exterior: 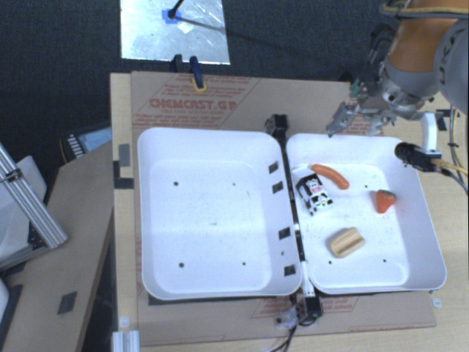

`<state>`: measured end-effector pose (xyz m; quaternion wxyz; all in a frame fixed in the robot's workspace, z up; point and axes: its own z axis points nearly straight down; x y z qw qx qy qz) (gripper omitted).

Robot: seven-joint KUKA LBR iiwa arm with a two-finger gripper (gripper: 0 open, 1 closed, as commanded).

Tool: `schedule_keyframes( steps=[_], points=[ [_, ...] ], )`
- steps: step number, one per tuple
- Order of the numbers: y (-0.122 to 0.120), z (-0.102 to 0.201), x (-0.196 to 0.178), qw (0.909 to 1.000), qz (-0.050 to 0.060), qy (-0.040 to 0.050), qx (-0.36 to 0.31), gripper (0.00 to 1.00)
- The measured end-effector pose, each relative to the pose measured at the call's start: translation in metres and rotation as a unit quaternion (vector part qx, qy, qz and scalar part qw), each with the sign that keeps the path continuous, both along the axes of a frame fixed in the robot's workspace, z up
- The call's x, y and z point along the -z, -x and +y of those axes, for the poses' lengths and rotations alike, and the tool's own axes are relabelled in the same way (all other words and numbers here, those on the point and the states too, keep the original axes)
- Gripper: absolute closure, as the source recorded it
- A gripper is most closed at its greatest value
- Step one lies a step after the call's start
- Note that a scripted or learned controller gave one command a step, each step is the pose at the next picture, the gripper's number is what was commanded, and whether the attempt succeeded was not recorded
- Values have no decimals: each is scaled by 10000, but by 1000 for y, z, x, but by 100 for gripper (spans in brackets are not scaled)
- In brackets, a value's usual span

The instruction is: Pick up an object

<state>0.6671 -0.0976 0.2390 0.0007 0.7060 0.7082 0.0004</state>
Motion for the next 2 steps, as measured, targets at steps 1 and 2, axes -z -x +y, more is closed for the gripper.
schedule_keyframes(
  steps=[1,2],
  points=[
    [39,2,84,10000,39,-8,12,0],
    [4,15,158,10000,9,-2,-14,0]
  ],
)
